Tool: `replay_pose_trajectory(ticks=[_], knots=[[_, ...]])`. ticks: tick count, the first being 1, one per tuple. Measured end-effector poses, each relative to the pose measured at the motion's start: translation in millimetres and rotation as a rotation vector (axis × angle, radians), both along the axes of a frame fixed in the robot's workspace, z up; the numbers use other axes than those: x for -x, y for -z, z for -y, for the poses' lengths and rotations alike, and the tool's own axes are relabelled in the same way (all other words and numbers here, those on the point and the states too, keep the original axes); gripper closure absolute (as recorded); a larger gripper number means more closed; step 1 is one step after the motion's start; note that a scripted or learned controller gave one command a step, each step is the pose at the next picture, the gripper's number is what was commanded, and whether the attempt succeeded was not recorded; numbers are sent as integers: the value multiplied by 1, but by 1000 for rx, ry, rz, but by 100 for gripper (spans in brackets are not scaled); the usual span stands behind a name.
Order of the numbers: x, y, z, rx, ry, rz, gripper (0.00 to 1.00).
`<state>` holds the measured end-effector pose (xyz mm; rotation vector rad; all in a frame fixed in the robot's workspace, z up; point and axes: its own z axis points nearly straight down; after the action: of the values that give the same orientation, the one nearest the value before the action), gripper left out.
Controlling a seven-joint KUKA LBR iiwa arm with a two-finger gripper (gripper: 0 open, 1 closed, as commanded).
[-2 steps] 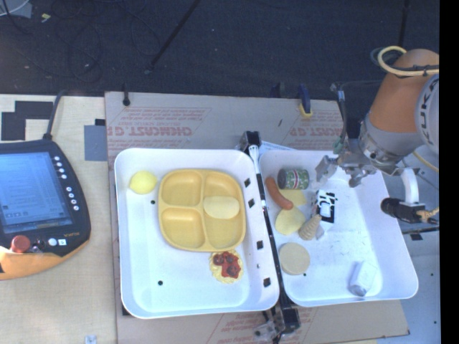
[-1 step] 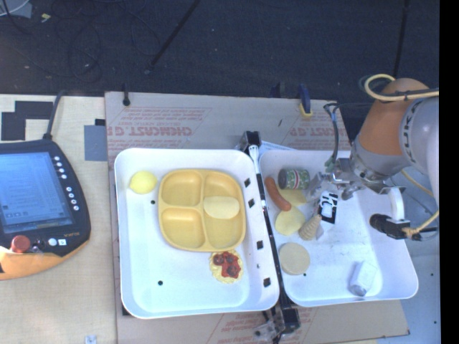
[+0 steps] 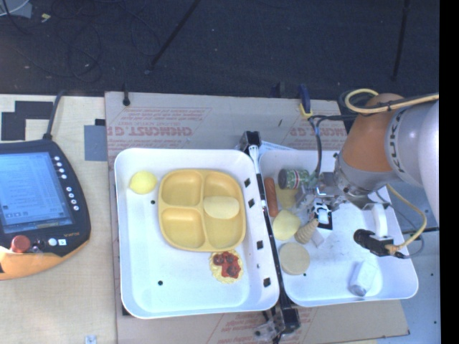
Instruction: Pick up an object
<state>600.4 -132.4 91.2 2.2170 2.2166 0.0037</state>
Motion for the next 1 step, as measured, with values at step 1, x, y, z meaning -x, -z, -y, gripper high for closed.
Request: replay_pose_trajectory(ticks=[1], knots=[[0,-9,2,-2,5,-3,100]])
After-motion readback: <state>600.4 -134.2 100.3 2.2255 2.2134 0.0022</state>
